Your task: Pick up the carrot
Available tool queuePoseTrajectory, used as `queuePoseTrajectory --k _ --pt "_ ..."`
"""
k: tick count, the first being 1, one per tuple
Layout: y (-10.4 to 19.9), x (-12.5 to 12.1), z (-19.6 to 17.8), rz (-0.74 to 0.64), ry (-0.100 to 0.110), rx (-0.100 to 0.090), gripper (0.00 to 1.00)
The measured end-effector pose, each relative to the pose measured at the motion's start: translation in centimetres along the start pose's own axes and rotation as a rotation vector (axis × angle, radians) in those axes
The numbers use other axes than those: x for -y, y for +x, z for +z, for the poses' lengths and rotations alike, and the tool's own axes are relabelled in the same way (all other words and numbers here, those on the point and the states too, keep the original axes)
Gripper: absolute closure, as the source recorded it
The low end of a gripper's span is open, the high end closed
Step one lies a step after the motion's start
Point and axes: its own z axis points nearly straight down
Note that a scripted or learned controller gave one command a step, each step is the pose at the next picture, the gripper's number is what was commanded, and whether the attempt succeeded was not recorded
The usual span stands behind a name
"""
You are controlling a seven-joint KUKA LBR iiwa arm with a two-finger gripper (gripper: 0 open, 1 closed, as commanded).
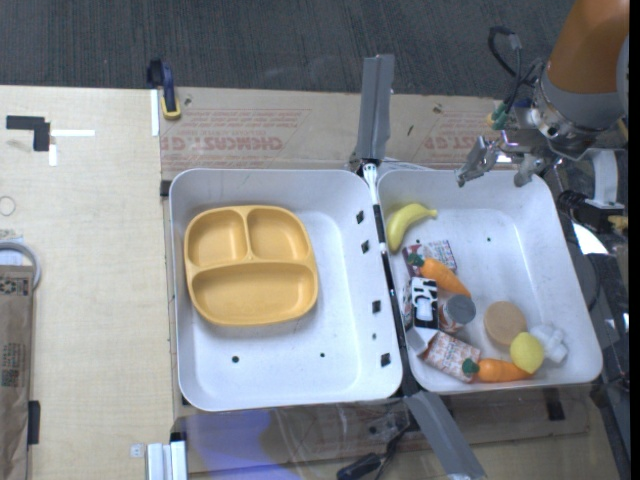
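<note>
Hovering open end effector (497, 164) above carrot (443, 276).

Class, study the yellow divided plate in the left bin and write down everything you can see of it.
The yellow plate is a rounded-square tray, plastic by its look, matte mustard yellow. Raised ridges split it into three compartments: two smaller ones at the far side, one wide one nearer the camera. It lies flat, slightly turned, on the left bin floor, toward that bin's left wall. Nothing rests in it.

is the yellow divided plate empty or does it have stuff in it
Empty. All three compartments of the yellow divided plate in the left bin show bare yellow surface.
</note>
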Motion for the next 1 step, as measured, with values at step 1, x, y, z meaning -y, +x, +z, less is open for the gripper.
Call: queuePoseTrajectory --k 1 --pt "-1.65 -2.03 -4.68 -0.122 -0.002 0.003 0.00"
